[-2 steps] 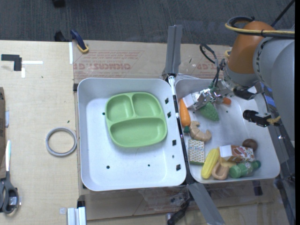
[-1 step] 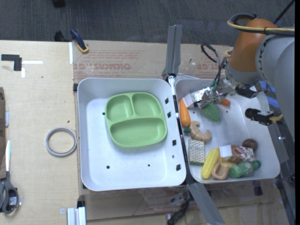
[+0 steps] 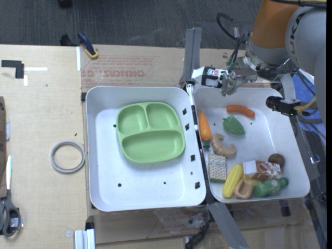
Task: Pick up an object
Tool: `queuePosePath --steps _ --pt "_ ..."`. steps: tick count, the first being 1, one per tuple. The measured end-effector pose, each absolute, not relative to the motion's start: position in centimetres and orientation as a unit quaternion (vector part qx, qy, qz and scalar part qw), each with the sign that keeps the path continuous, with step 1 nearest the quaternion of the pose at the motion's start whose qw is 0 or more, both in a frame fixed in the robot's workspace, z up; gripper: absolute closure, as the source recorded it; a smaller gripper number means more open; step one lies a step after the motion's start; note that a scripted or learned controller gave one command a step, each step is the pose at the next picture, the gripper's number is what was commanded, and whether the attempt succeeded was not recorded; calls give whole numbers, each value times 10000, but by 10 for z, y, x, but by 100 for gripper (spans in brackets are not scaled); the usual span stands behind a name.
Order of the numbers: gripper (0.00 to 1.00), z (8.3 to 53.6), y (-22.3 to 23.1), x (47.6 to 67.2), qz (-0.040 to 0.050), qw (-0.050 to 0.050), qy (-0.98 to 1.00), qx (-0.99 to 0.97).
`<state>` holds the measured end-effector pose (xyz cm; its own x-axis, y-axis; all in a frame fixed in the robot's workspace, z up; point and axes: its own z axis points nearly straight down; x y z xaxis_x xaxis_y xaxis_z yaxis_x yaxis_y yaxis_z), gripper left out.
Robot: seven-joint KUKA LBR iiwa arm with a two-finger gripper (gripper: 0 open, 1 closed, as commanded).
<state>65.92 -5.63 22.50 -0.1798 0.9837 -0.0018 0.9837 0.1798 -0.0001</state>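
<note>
My gripper (image 3: 227, 88) hangs over the back left rim of the right bin (image 3: 290, 139), above its contents and touching none of them. Below it lie a red-orange sausage (image 3: 240, 110) and a green leafy toy (image 3: 233, 125). An orange carrot (image 3: 204, 126) rests along the bin's left wall, with a beige lumpy piece (image 3: 223, 146) beside it. Near the front sit a cracker box (image 3: 216, 167), a yellow corn cob (image 3: 232, 180), a tan ring (image 3: 244, 189), a green bottle (image 3: 270, 187), a small carton (image 3: 262, 168) and a brown piece (image 3: 276, 160).
The left bin (image 3: 104, 180) holds a green divided plate (image 3: 150, 131). On the bench at the left lie a tape ring (image 3: 67, 156) and scissors (image 3: 9, 214). Cardboard (image 3: 129, 69) lies behind the bins. A black fitting (image 3: 280, 104) sticks out over the right bin's back right.
</note>
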Motion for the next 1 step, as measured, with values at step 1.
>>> queuePosePath --steps 1 --pt "100 330 -66 659 -7 12 8286 5598"
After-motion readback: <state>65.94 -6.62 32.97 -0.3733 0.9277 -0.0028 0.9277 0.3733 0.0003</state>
